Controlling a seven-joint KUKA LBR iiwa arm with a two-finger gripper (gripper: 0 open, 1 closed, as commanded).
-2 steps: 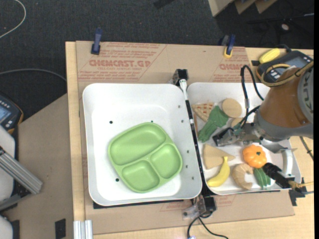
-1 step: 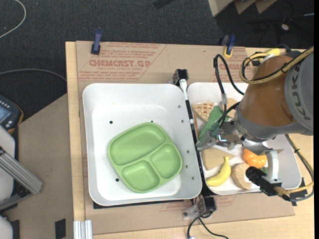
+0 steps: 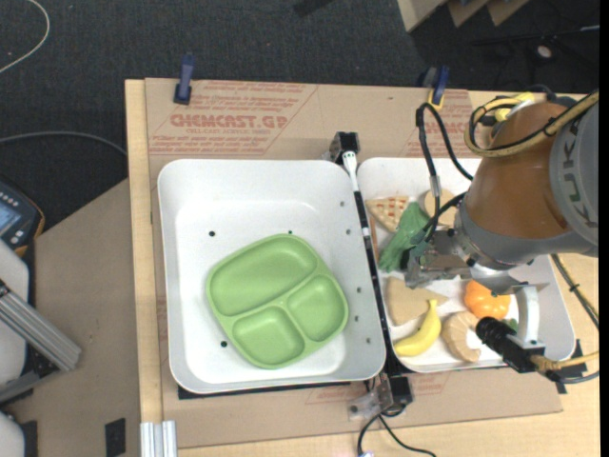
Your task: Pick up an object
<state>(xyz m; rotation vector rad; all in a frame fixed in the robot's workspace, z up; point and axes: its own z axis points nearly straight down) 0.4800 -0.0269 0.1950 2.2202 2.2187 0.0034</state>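
Note:
The right bin (image 3: 373, 174) holds several toy foods: a waffle-patterned wedge (image 3: 388, 209), a green leafy piece (image 3: 406, 233), a yellow banana (image 3: 422, 332), an orange fruit (image 3: 486, 301) and a pale bread-like piece (image 3: 462, 337). My gripper (image 3: 425, 268) hangs low over the middle of this bin, just right of the green piece and above the banana. The grey and orange arm covers the bin's right half and whatever lies under it.
The left bin (image 3: 181, 255) carries a green divided plate (image 3: 276, 299) slightly below its centre. Both bins rest on a cardboard sheet (image 3: 238, 112) held by blue clamps (image 3: 183, 79) at the back. A black divider strip (image 3: 360, 217) runs between the bins.

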